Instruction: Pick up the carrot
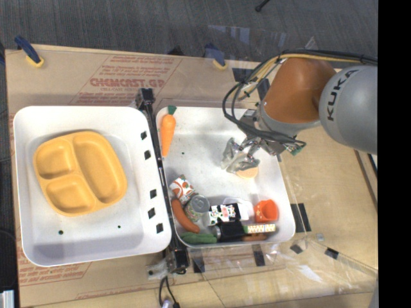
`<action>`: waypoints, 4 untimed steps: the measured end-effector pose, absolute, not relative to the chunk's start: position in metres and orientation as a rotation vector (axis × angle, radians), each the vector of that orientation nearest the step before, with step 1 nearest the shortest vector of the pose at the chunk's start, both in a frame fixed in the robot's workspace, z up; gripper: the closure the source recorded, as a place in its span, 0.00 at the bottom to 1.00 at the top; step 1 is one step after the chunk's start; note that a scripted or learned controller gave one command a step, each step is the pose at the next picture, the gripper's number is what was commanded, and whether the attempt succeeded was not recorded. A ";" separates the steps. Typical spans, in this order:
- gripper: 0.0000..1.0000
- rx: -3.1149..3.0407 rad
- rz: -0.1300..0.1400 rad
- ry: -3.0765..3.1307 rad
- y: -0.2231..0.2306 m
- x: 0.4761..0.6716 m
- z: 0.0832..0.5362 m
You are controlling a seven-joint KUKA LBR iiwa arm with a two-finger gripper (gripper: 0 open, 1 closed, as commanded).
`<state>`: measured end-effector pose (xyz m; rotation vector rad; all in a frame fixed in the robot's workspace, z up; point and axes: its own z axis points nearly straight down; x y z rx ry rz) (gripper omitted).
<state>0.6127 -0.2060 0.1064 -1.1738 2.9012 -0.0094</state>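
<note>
One carrot at right bin's far-left corner; one gripper well apart, opening unclear.

Grey arm w/ black KUKA lettering, glossy orange band above wrist, black & yellow cables looping round, small metal claw.

The setting was a robotics lab test cell. A grey KUKA arm with an orange band reached in over a bench topped with protective paper printed with a brand name. 2 shallow white bins sat side by side on that bench, joined by black clips. Blue clamps pinned the bench covering at its far edge. Beyond the bench lay grey office carpet. Toy food props cluttered the bin under the arm.
</note>
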 end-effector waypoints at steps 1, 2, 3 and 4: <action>1.00 -1.711 -0.013 2.624 -0.200 0.600 0.193; 1.00 -2.107 -0.011 2.323 -0.210 0.585 0.262; 1.00 -1.840 0.009 2.549 -0.184 0.558 0.189; 1.00 -2.257 0.013 2.188 -0.208 0.565 0.115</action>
